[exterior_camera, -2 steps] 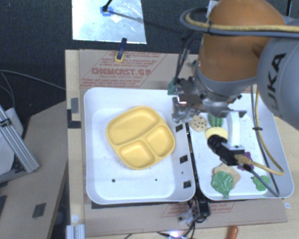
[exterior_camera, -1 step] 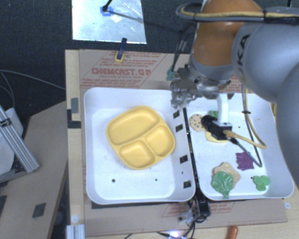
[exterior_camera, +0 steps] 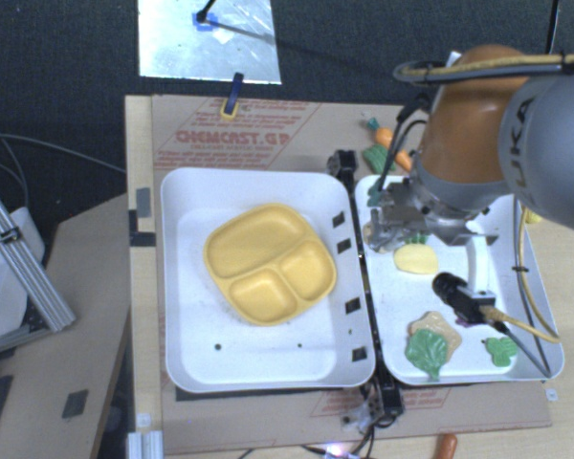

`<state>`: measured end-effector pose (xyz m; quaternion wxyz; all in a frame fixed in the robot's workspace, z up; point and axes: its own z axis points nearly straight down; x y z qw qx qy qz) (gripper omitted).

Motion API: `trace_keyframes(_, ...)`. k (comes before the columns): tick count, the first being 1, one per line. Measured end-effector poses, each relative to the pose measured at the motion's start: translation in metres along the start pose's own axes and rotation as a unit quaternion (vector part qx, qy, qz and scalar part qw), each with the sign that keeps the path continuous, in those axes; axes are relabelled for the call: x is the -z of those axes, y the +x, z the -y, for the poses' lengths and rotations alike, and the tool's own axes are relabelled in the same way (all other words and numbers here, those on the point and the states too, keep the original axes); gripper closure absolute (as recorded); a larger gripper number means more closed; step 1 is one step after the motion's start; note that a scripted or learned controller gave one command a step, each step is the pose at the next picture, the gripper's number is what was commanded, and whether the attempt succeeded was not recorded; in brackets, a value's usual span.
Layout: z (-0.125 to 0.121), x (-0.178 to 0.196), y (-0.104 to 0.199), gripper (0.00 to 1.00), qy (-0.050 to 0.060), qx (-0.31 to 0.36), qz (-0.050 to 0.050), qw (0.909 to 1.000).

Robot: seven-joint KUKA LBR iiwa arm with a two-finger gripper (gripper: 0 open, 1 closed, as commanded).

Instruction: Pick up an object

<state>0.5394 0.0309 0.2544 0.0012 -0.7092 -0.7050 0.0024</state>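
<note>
Yellow piece (exterior_camera: 416, 259) just beside pincer (exterior_camera: 390, 229)

The right bin (exterior_camera: 540, 352) holds a pale yellow oval piece (exterior_camera: 416, 259) lying flat near its centre. At five o'clock from it lies a green leafy toy on a tan base (exterior_camera: 430, 342), with a small green piece (exterior_camera: 500, 350) at its three o'clock.
</note>
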Motion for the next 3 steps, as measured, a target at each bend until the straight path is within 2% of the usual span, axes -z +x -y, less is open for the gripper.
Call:
trace_keyframes(1, 0.028, 0.087, 0.032, 1.00, -0.007, 0.007, -0.003, 0.9999)
trace_keyframes(2, 0.054, 0.098, 0.023, 1.00, -0.004, 0.005, -0.001, 1.0000)
trace_keyframes(3, 0.054, 0.159, 0.086, 1.00, -0.007, 0.008, -0.003, 0.9999)
